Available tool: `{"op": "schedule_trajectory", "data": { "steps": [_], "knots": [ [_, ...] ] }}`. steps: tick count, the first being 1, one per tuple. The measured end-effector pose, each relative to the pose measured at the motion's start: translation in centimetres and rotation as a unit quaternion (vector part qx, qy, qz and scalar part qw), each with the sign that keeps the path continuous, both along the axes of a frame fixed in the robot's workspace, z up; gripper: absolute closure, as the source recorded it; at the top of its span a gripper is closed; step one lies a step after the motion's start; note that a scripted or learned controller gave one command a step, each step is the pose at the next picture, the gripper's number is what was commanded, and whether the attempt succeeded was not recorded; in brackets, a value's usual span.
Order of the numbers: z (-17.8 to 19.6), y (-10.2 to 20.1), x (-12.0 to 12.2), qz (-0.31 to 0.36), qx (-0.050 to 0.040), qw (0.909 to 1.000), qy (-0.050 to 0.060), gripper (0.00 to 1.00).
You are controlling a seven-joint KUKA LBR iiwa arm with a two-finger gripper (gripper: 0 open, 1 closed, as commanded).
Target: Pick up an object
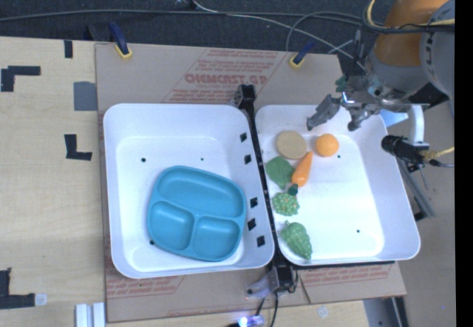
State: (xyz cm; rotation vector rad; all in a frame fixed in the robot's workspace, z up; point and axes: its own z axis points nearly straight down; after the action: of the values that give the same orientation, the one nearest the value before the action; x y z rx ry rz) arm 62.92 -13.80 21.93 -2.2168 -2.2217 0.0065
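Orange ball (327, 144): lay in right bin (369, 192), touching carrot (301, 169), beside tan disc (291, 144).
End effector (338, 117): hung above bin's far edge, fingers spread, gripping nothing.
Left bin (126, 133): held blue tray (196, 213).

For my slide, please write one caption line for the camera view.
Open gripper above the right bin near the toy orange and carrot; blue tray in the left bin.
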Motion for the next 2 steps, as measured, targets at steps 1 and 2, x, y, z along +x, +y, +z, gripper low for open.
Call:
{"op": "schedule_trajectory", "data": {
  "steps": [1,2],
  "knots": [
    [-5.7,-0.8,0.4,-0.001,-0.0003,1.0000,0.000,0.00],
    [-11.6,-1.3,0.9,-0.001,-0.0026,1.0000,-0.005,0.00]
  ]
}}
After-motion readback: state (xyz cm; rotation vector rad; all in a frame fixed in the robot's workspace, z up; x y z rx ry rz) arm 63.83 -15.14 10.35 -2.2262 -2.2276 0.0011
